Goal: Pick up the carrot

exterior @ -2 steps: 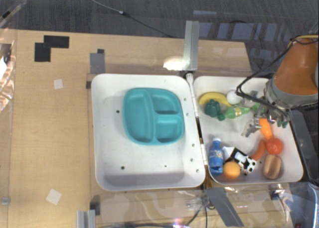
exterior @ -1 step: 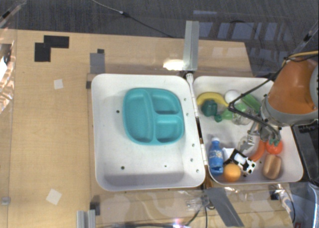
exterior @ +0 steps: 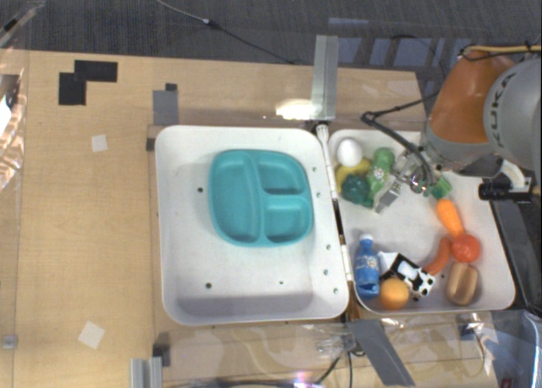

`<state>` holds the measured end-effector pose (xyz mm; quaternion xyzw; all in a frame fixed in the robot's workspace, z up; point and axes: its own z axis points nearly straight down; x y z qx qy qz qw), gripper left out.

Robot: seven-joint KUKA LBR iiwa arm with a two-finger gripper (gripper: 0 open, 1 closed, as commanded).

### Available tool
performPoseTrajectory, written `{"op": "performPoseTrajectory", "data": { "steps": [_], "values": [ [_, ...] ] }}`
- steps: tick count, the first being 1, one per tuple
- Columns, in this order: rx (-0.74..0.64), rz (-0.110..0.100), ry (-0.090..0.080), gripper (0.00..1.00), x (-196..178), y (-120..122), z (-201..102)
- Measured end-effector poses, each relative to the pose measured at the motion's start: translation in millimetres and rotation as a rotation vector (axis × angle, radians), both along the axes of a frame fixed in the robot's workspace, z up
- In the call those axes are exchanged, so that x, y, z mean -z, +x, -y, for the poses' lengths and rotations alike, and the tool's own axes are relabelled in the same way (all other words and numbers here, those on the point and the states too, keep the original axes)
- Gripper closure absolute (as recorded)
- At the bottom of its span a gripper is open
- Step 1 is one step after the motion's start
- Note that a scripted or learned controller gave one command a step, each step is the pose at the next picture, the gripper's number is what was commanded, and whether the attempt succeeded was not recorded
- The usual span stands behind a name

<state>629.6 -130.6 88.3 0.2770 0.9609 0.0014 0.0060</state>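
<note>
- The carrot (exterior: 450, 215) lay in the right bin (exterior: 500, 293), its green top toward the tool (exterior: 396, 185).
- The tool hovered just left of it, beside green toys (exterior: 357, 189); I cannot tell its grip.

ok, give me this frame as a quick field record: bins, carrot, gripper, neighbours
left bin: shallow white bin holding a teal plastic divided plate
right bin: shallow white bin holding the toy food
carrot: orange toy carrot with green top, lying near the right bin's right wall
gripper: two-finger gripper over the right bin's upper part, left of the carrot, apart from it
near gripper: white egg, dark green round toy
lower right bin: blue bottle, orange fruit, brown bread roll
carrot held: no
</note>
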Motion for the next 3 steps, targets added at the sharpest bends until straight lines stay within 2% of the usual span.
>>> {"op": "performPoseTrajectory", "data": {
  "steps": [1, 2, 3],
  "values": [
    [-0.056, 0.001, -0.002, 0.0, -1.1, -45.3, 14.1],
    [-0.125, -0.003, -0.003, 0.0, 0.9, 18.2, 50.1],
    [-0.413, 0.0, -0.007, 0.0, -0.8, -48.5, 59.6]
  ]
}}
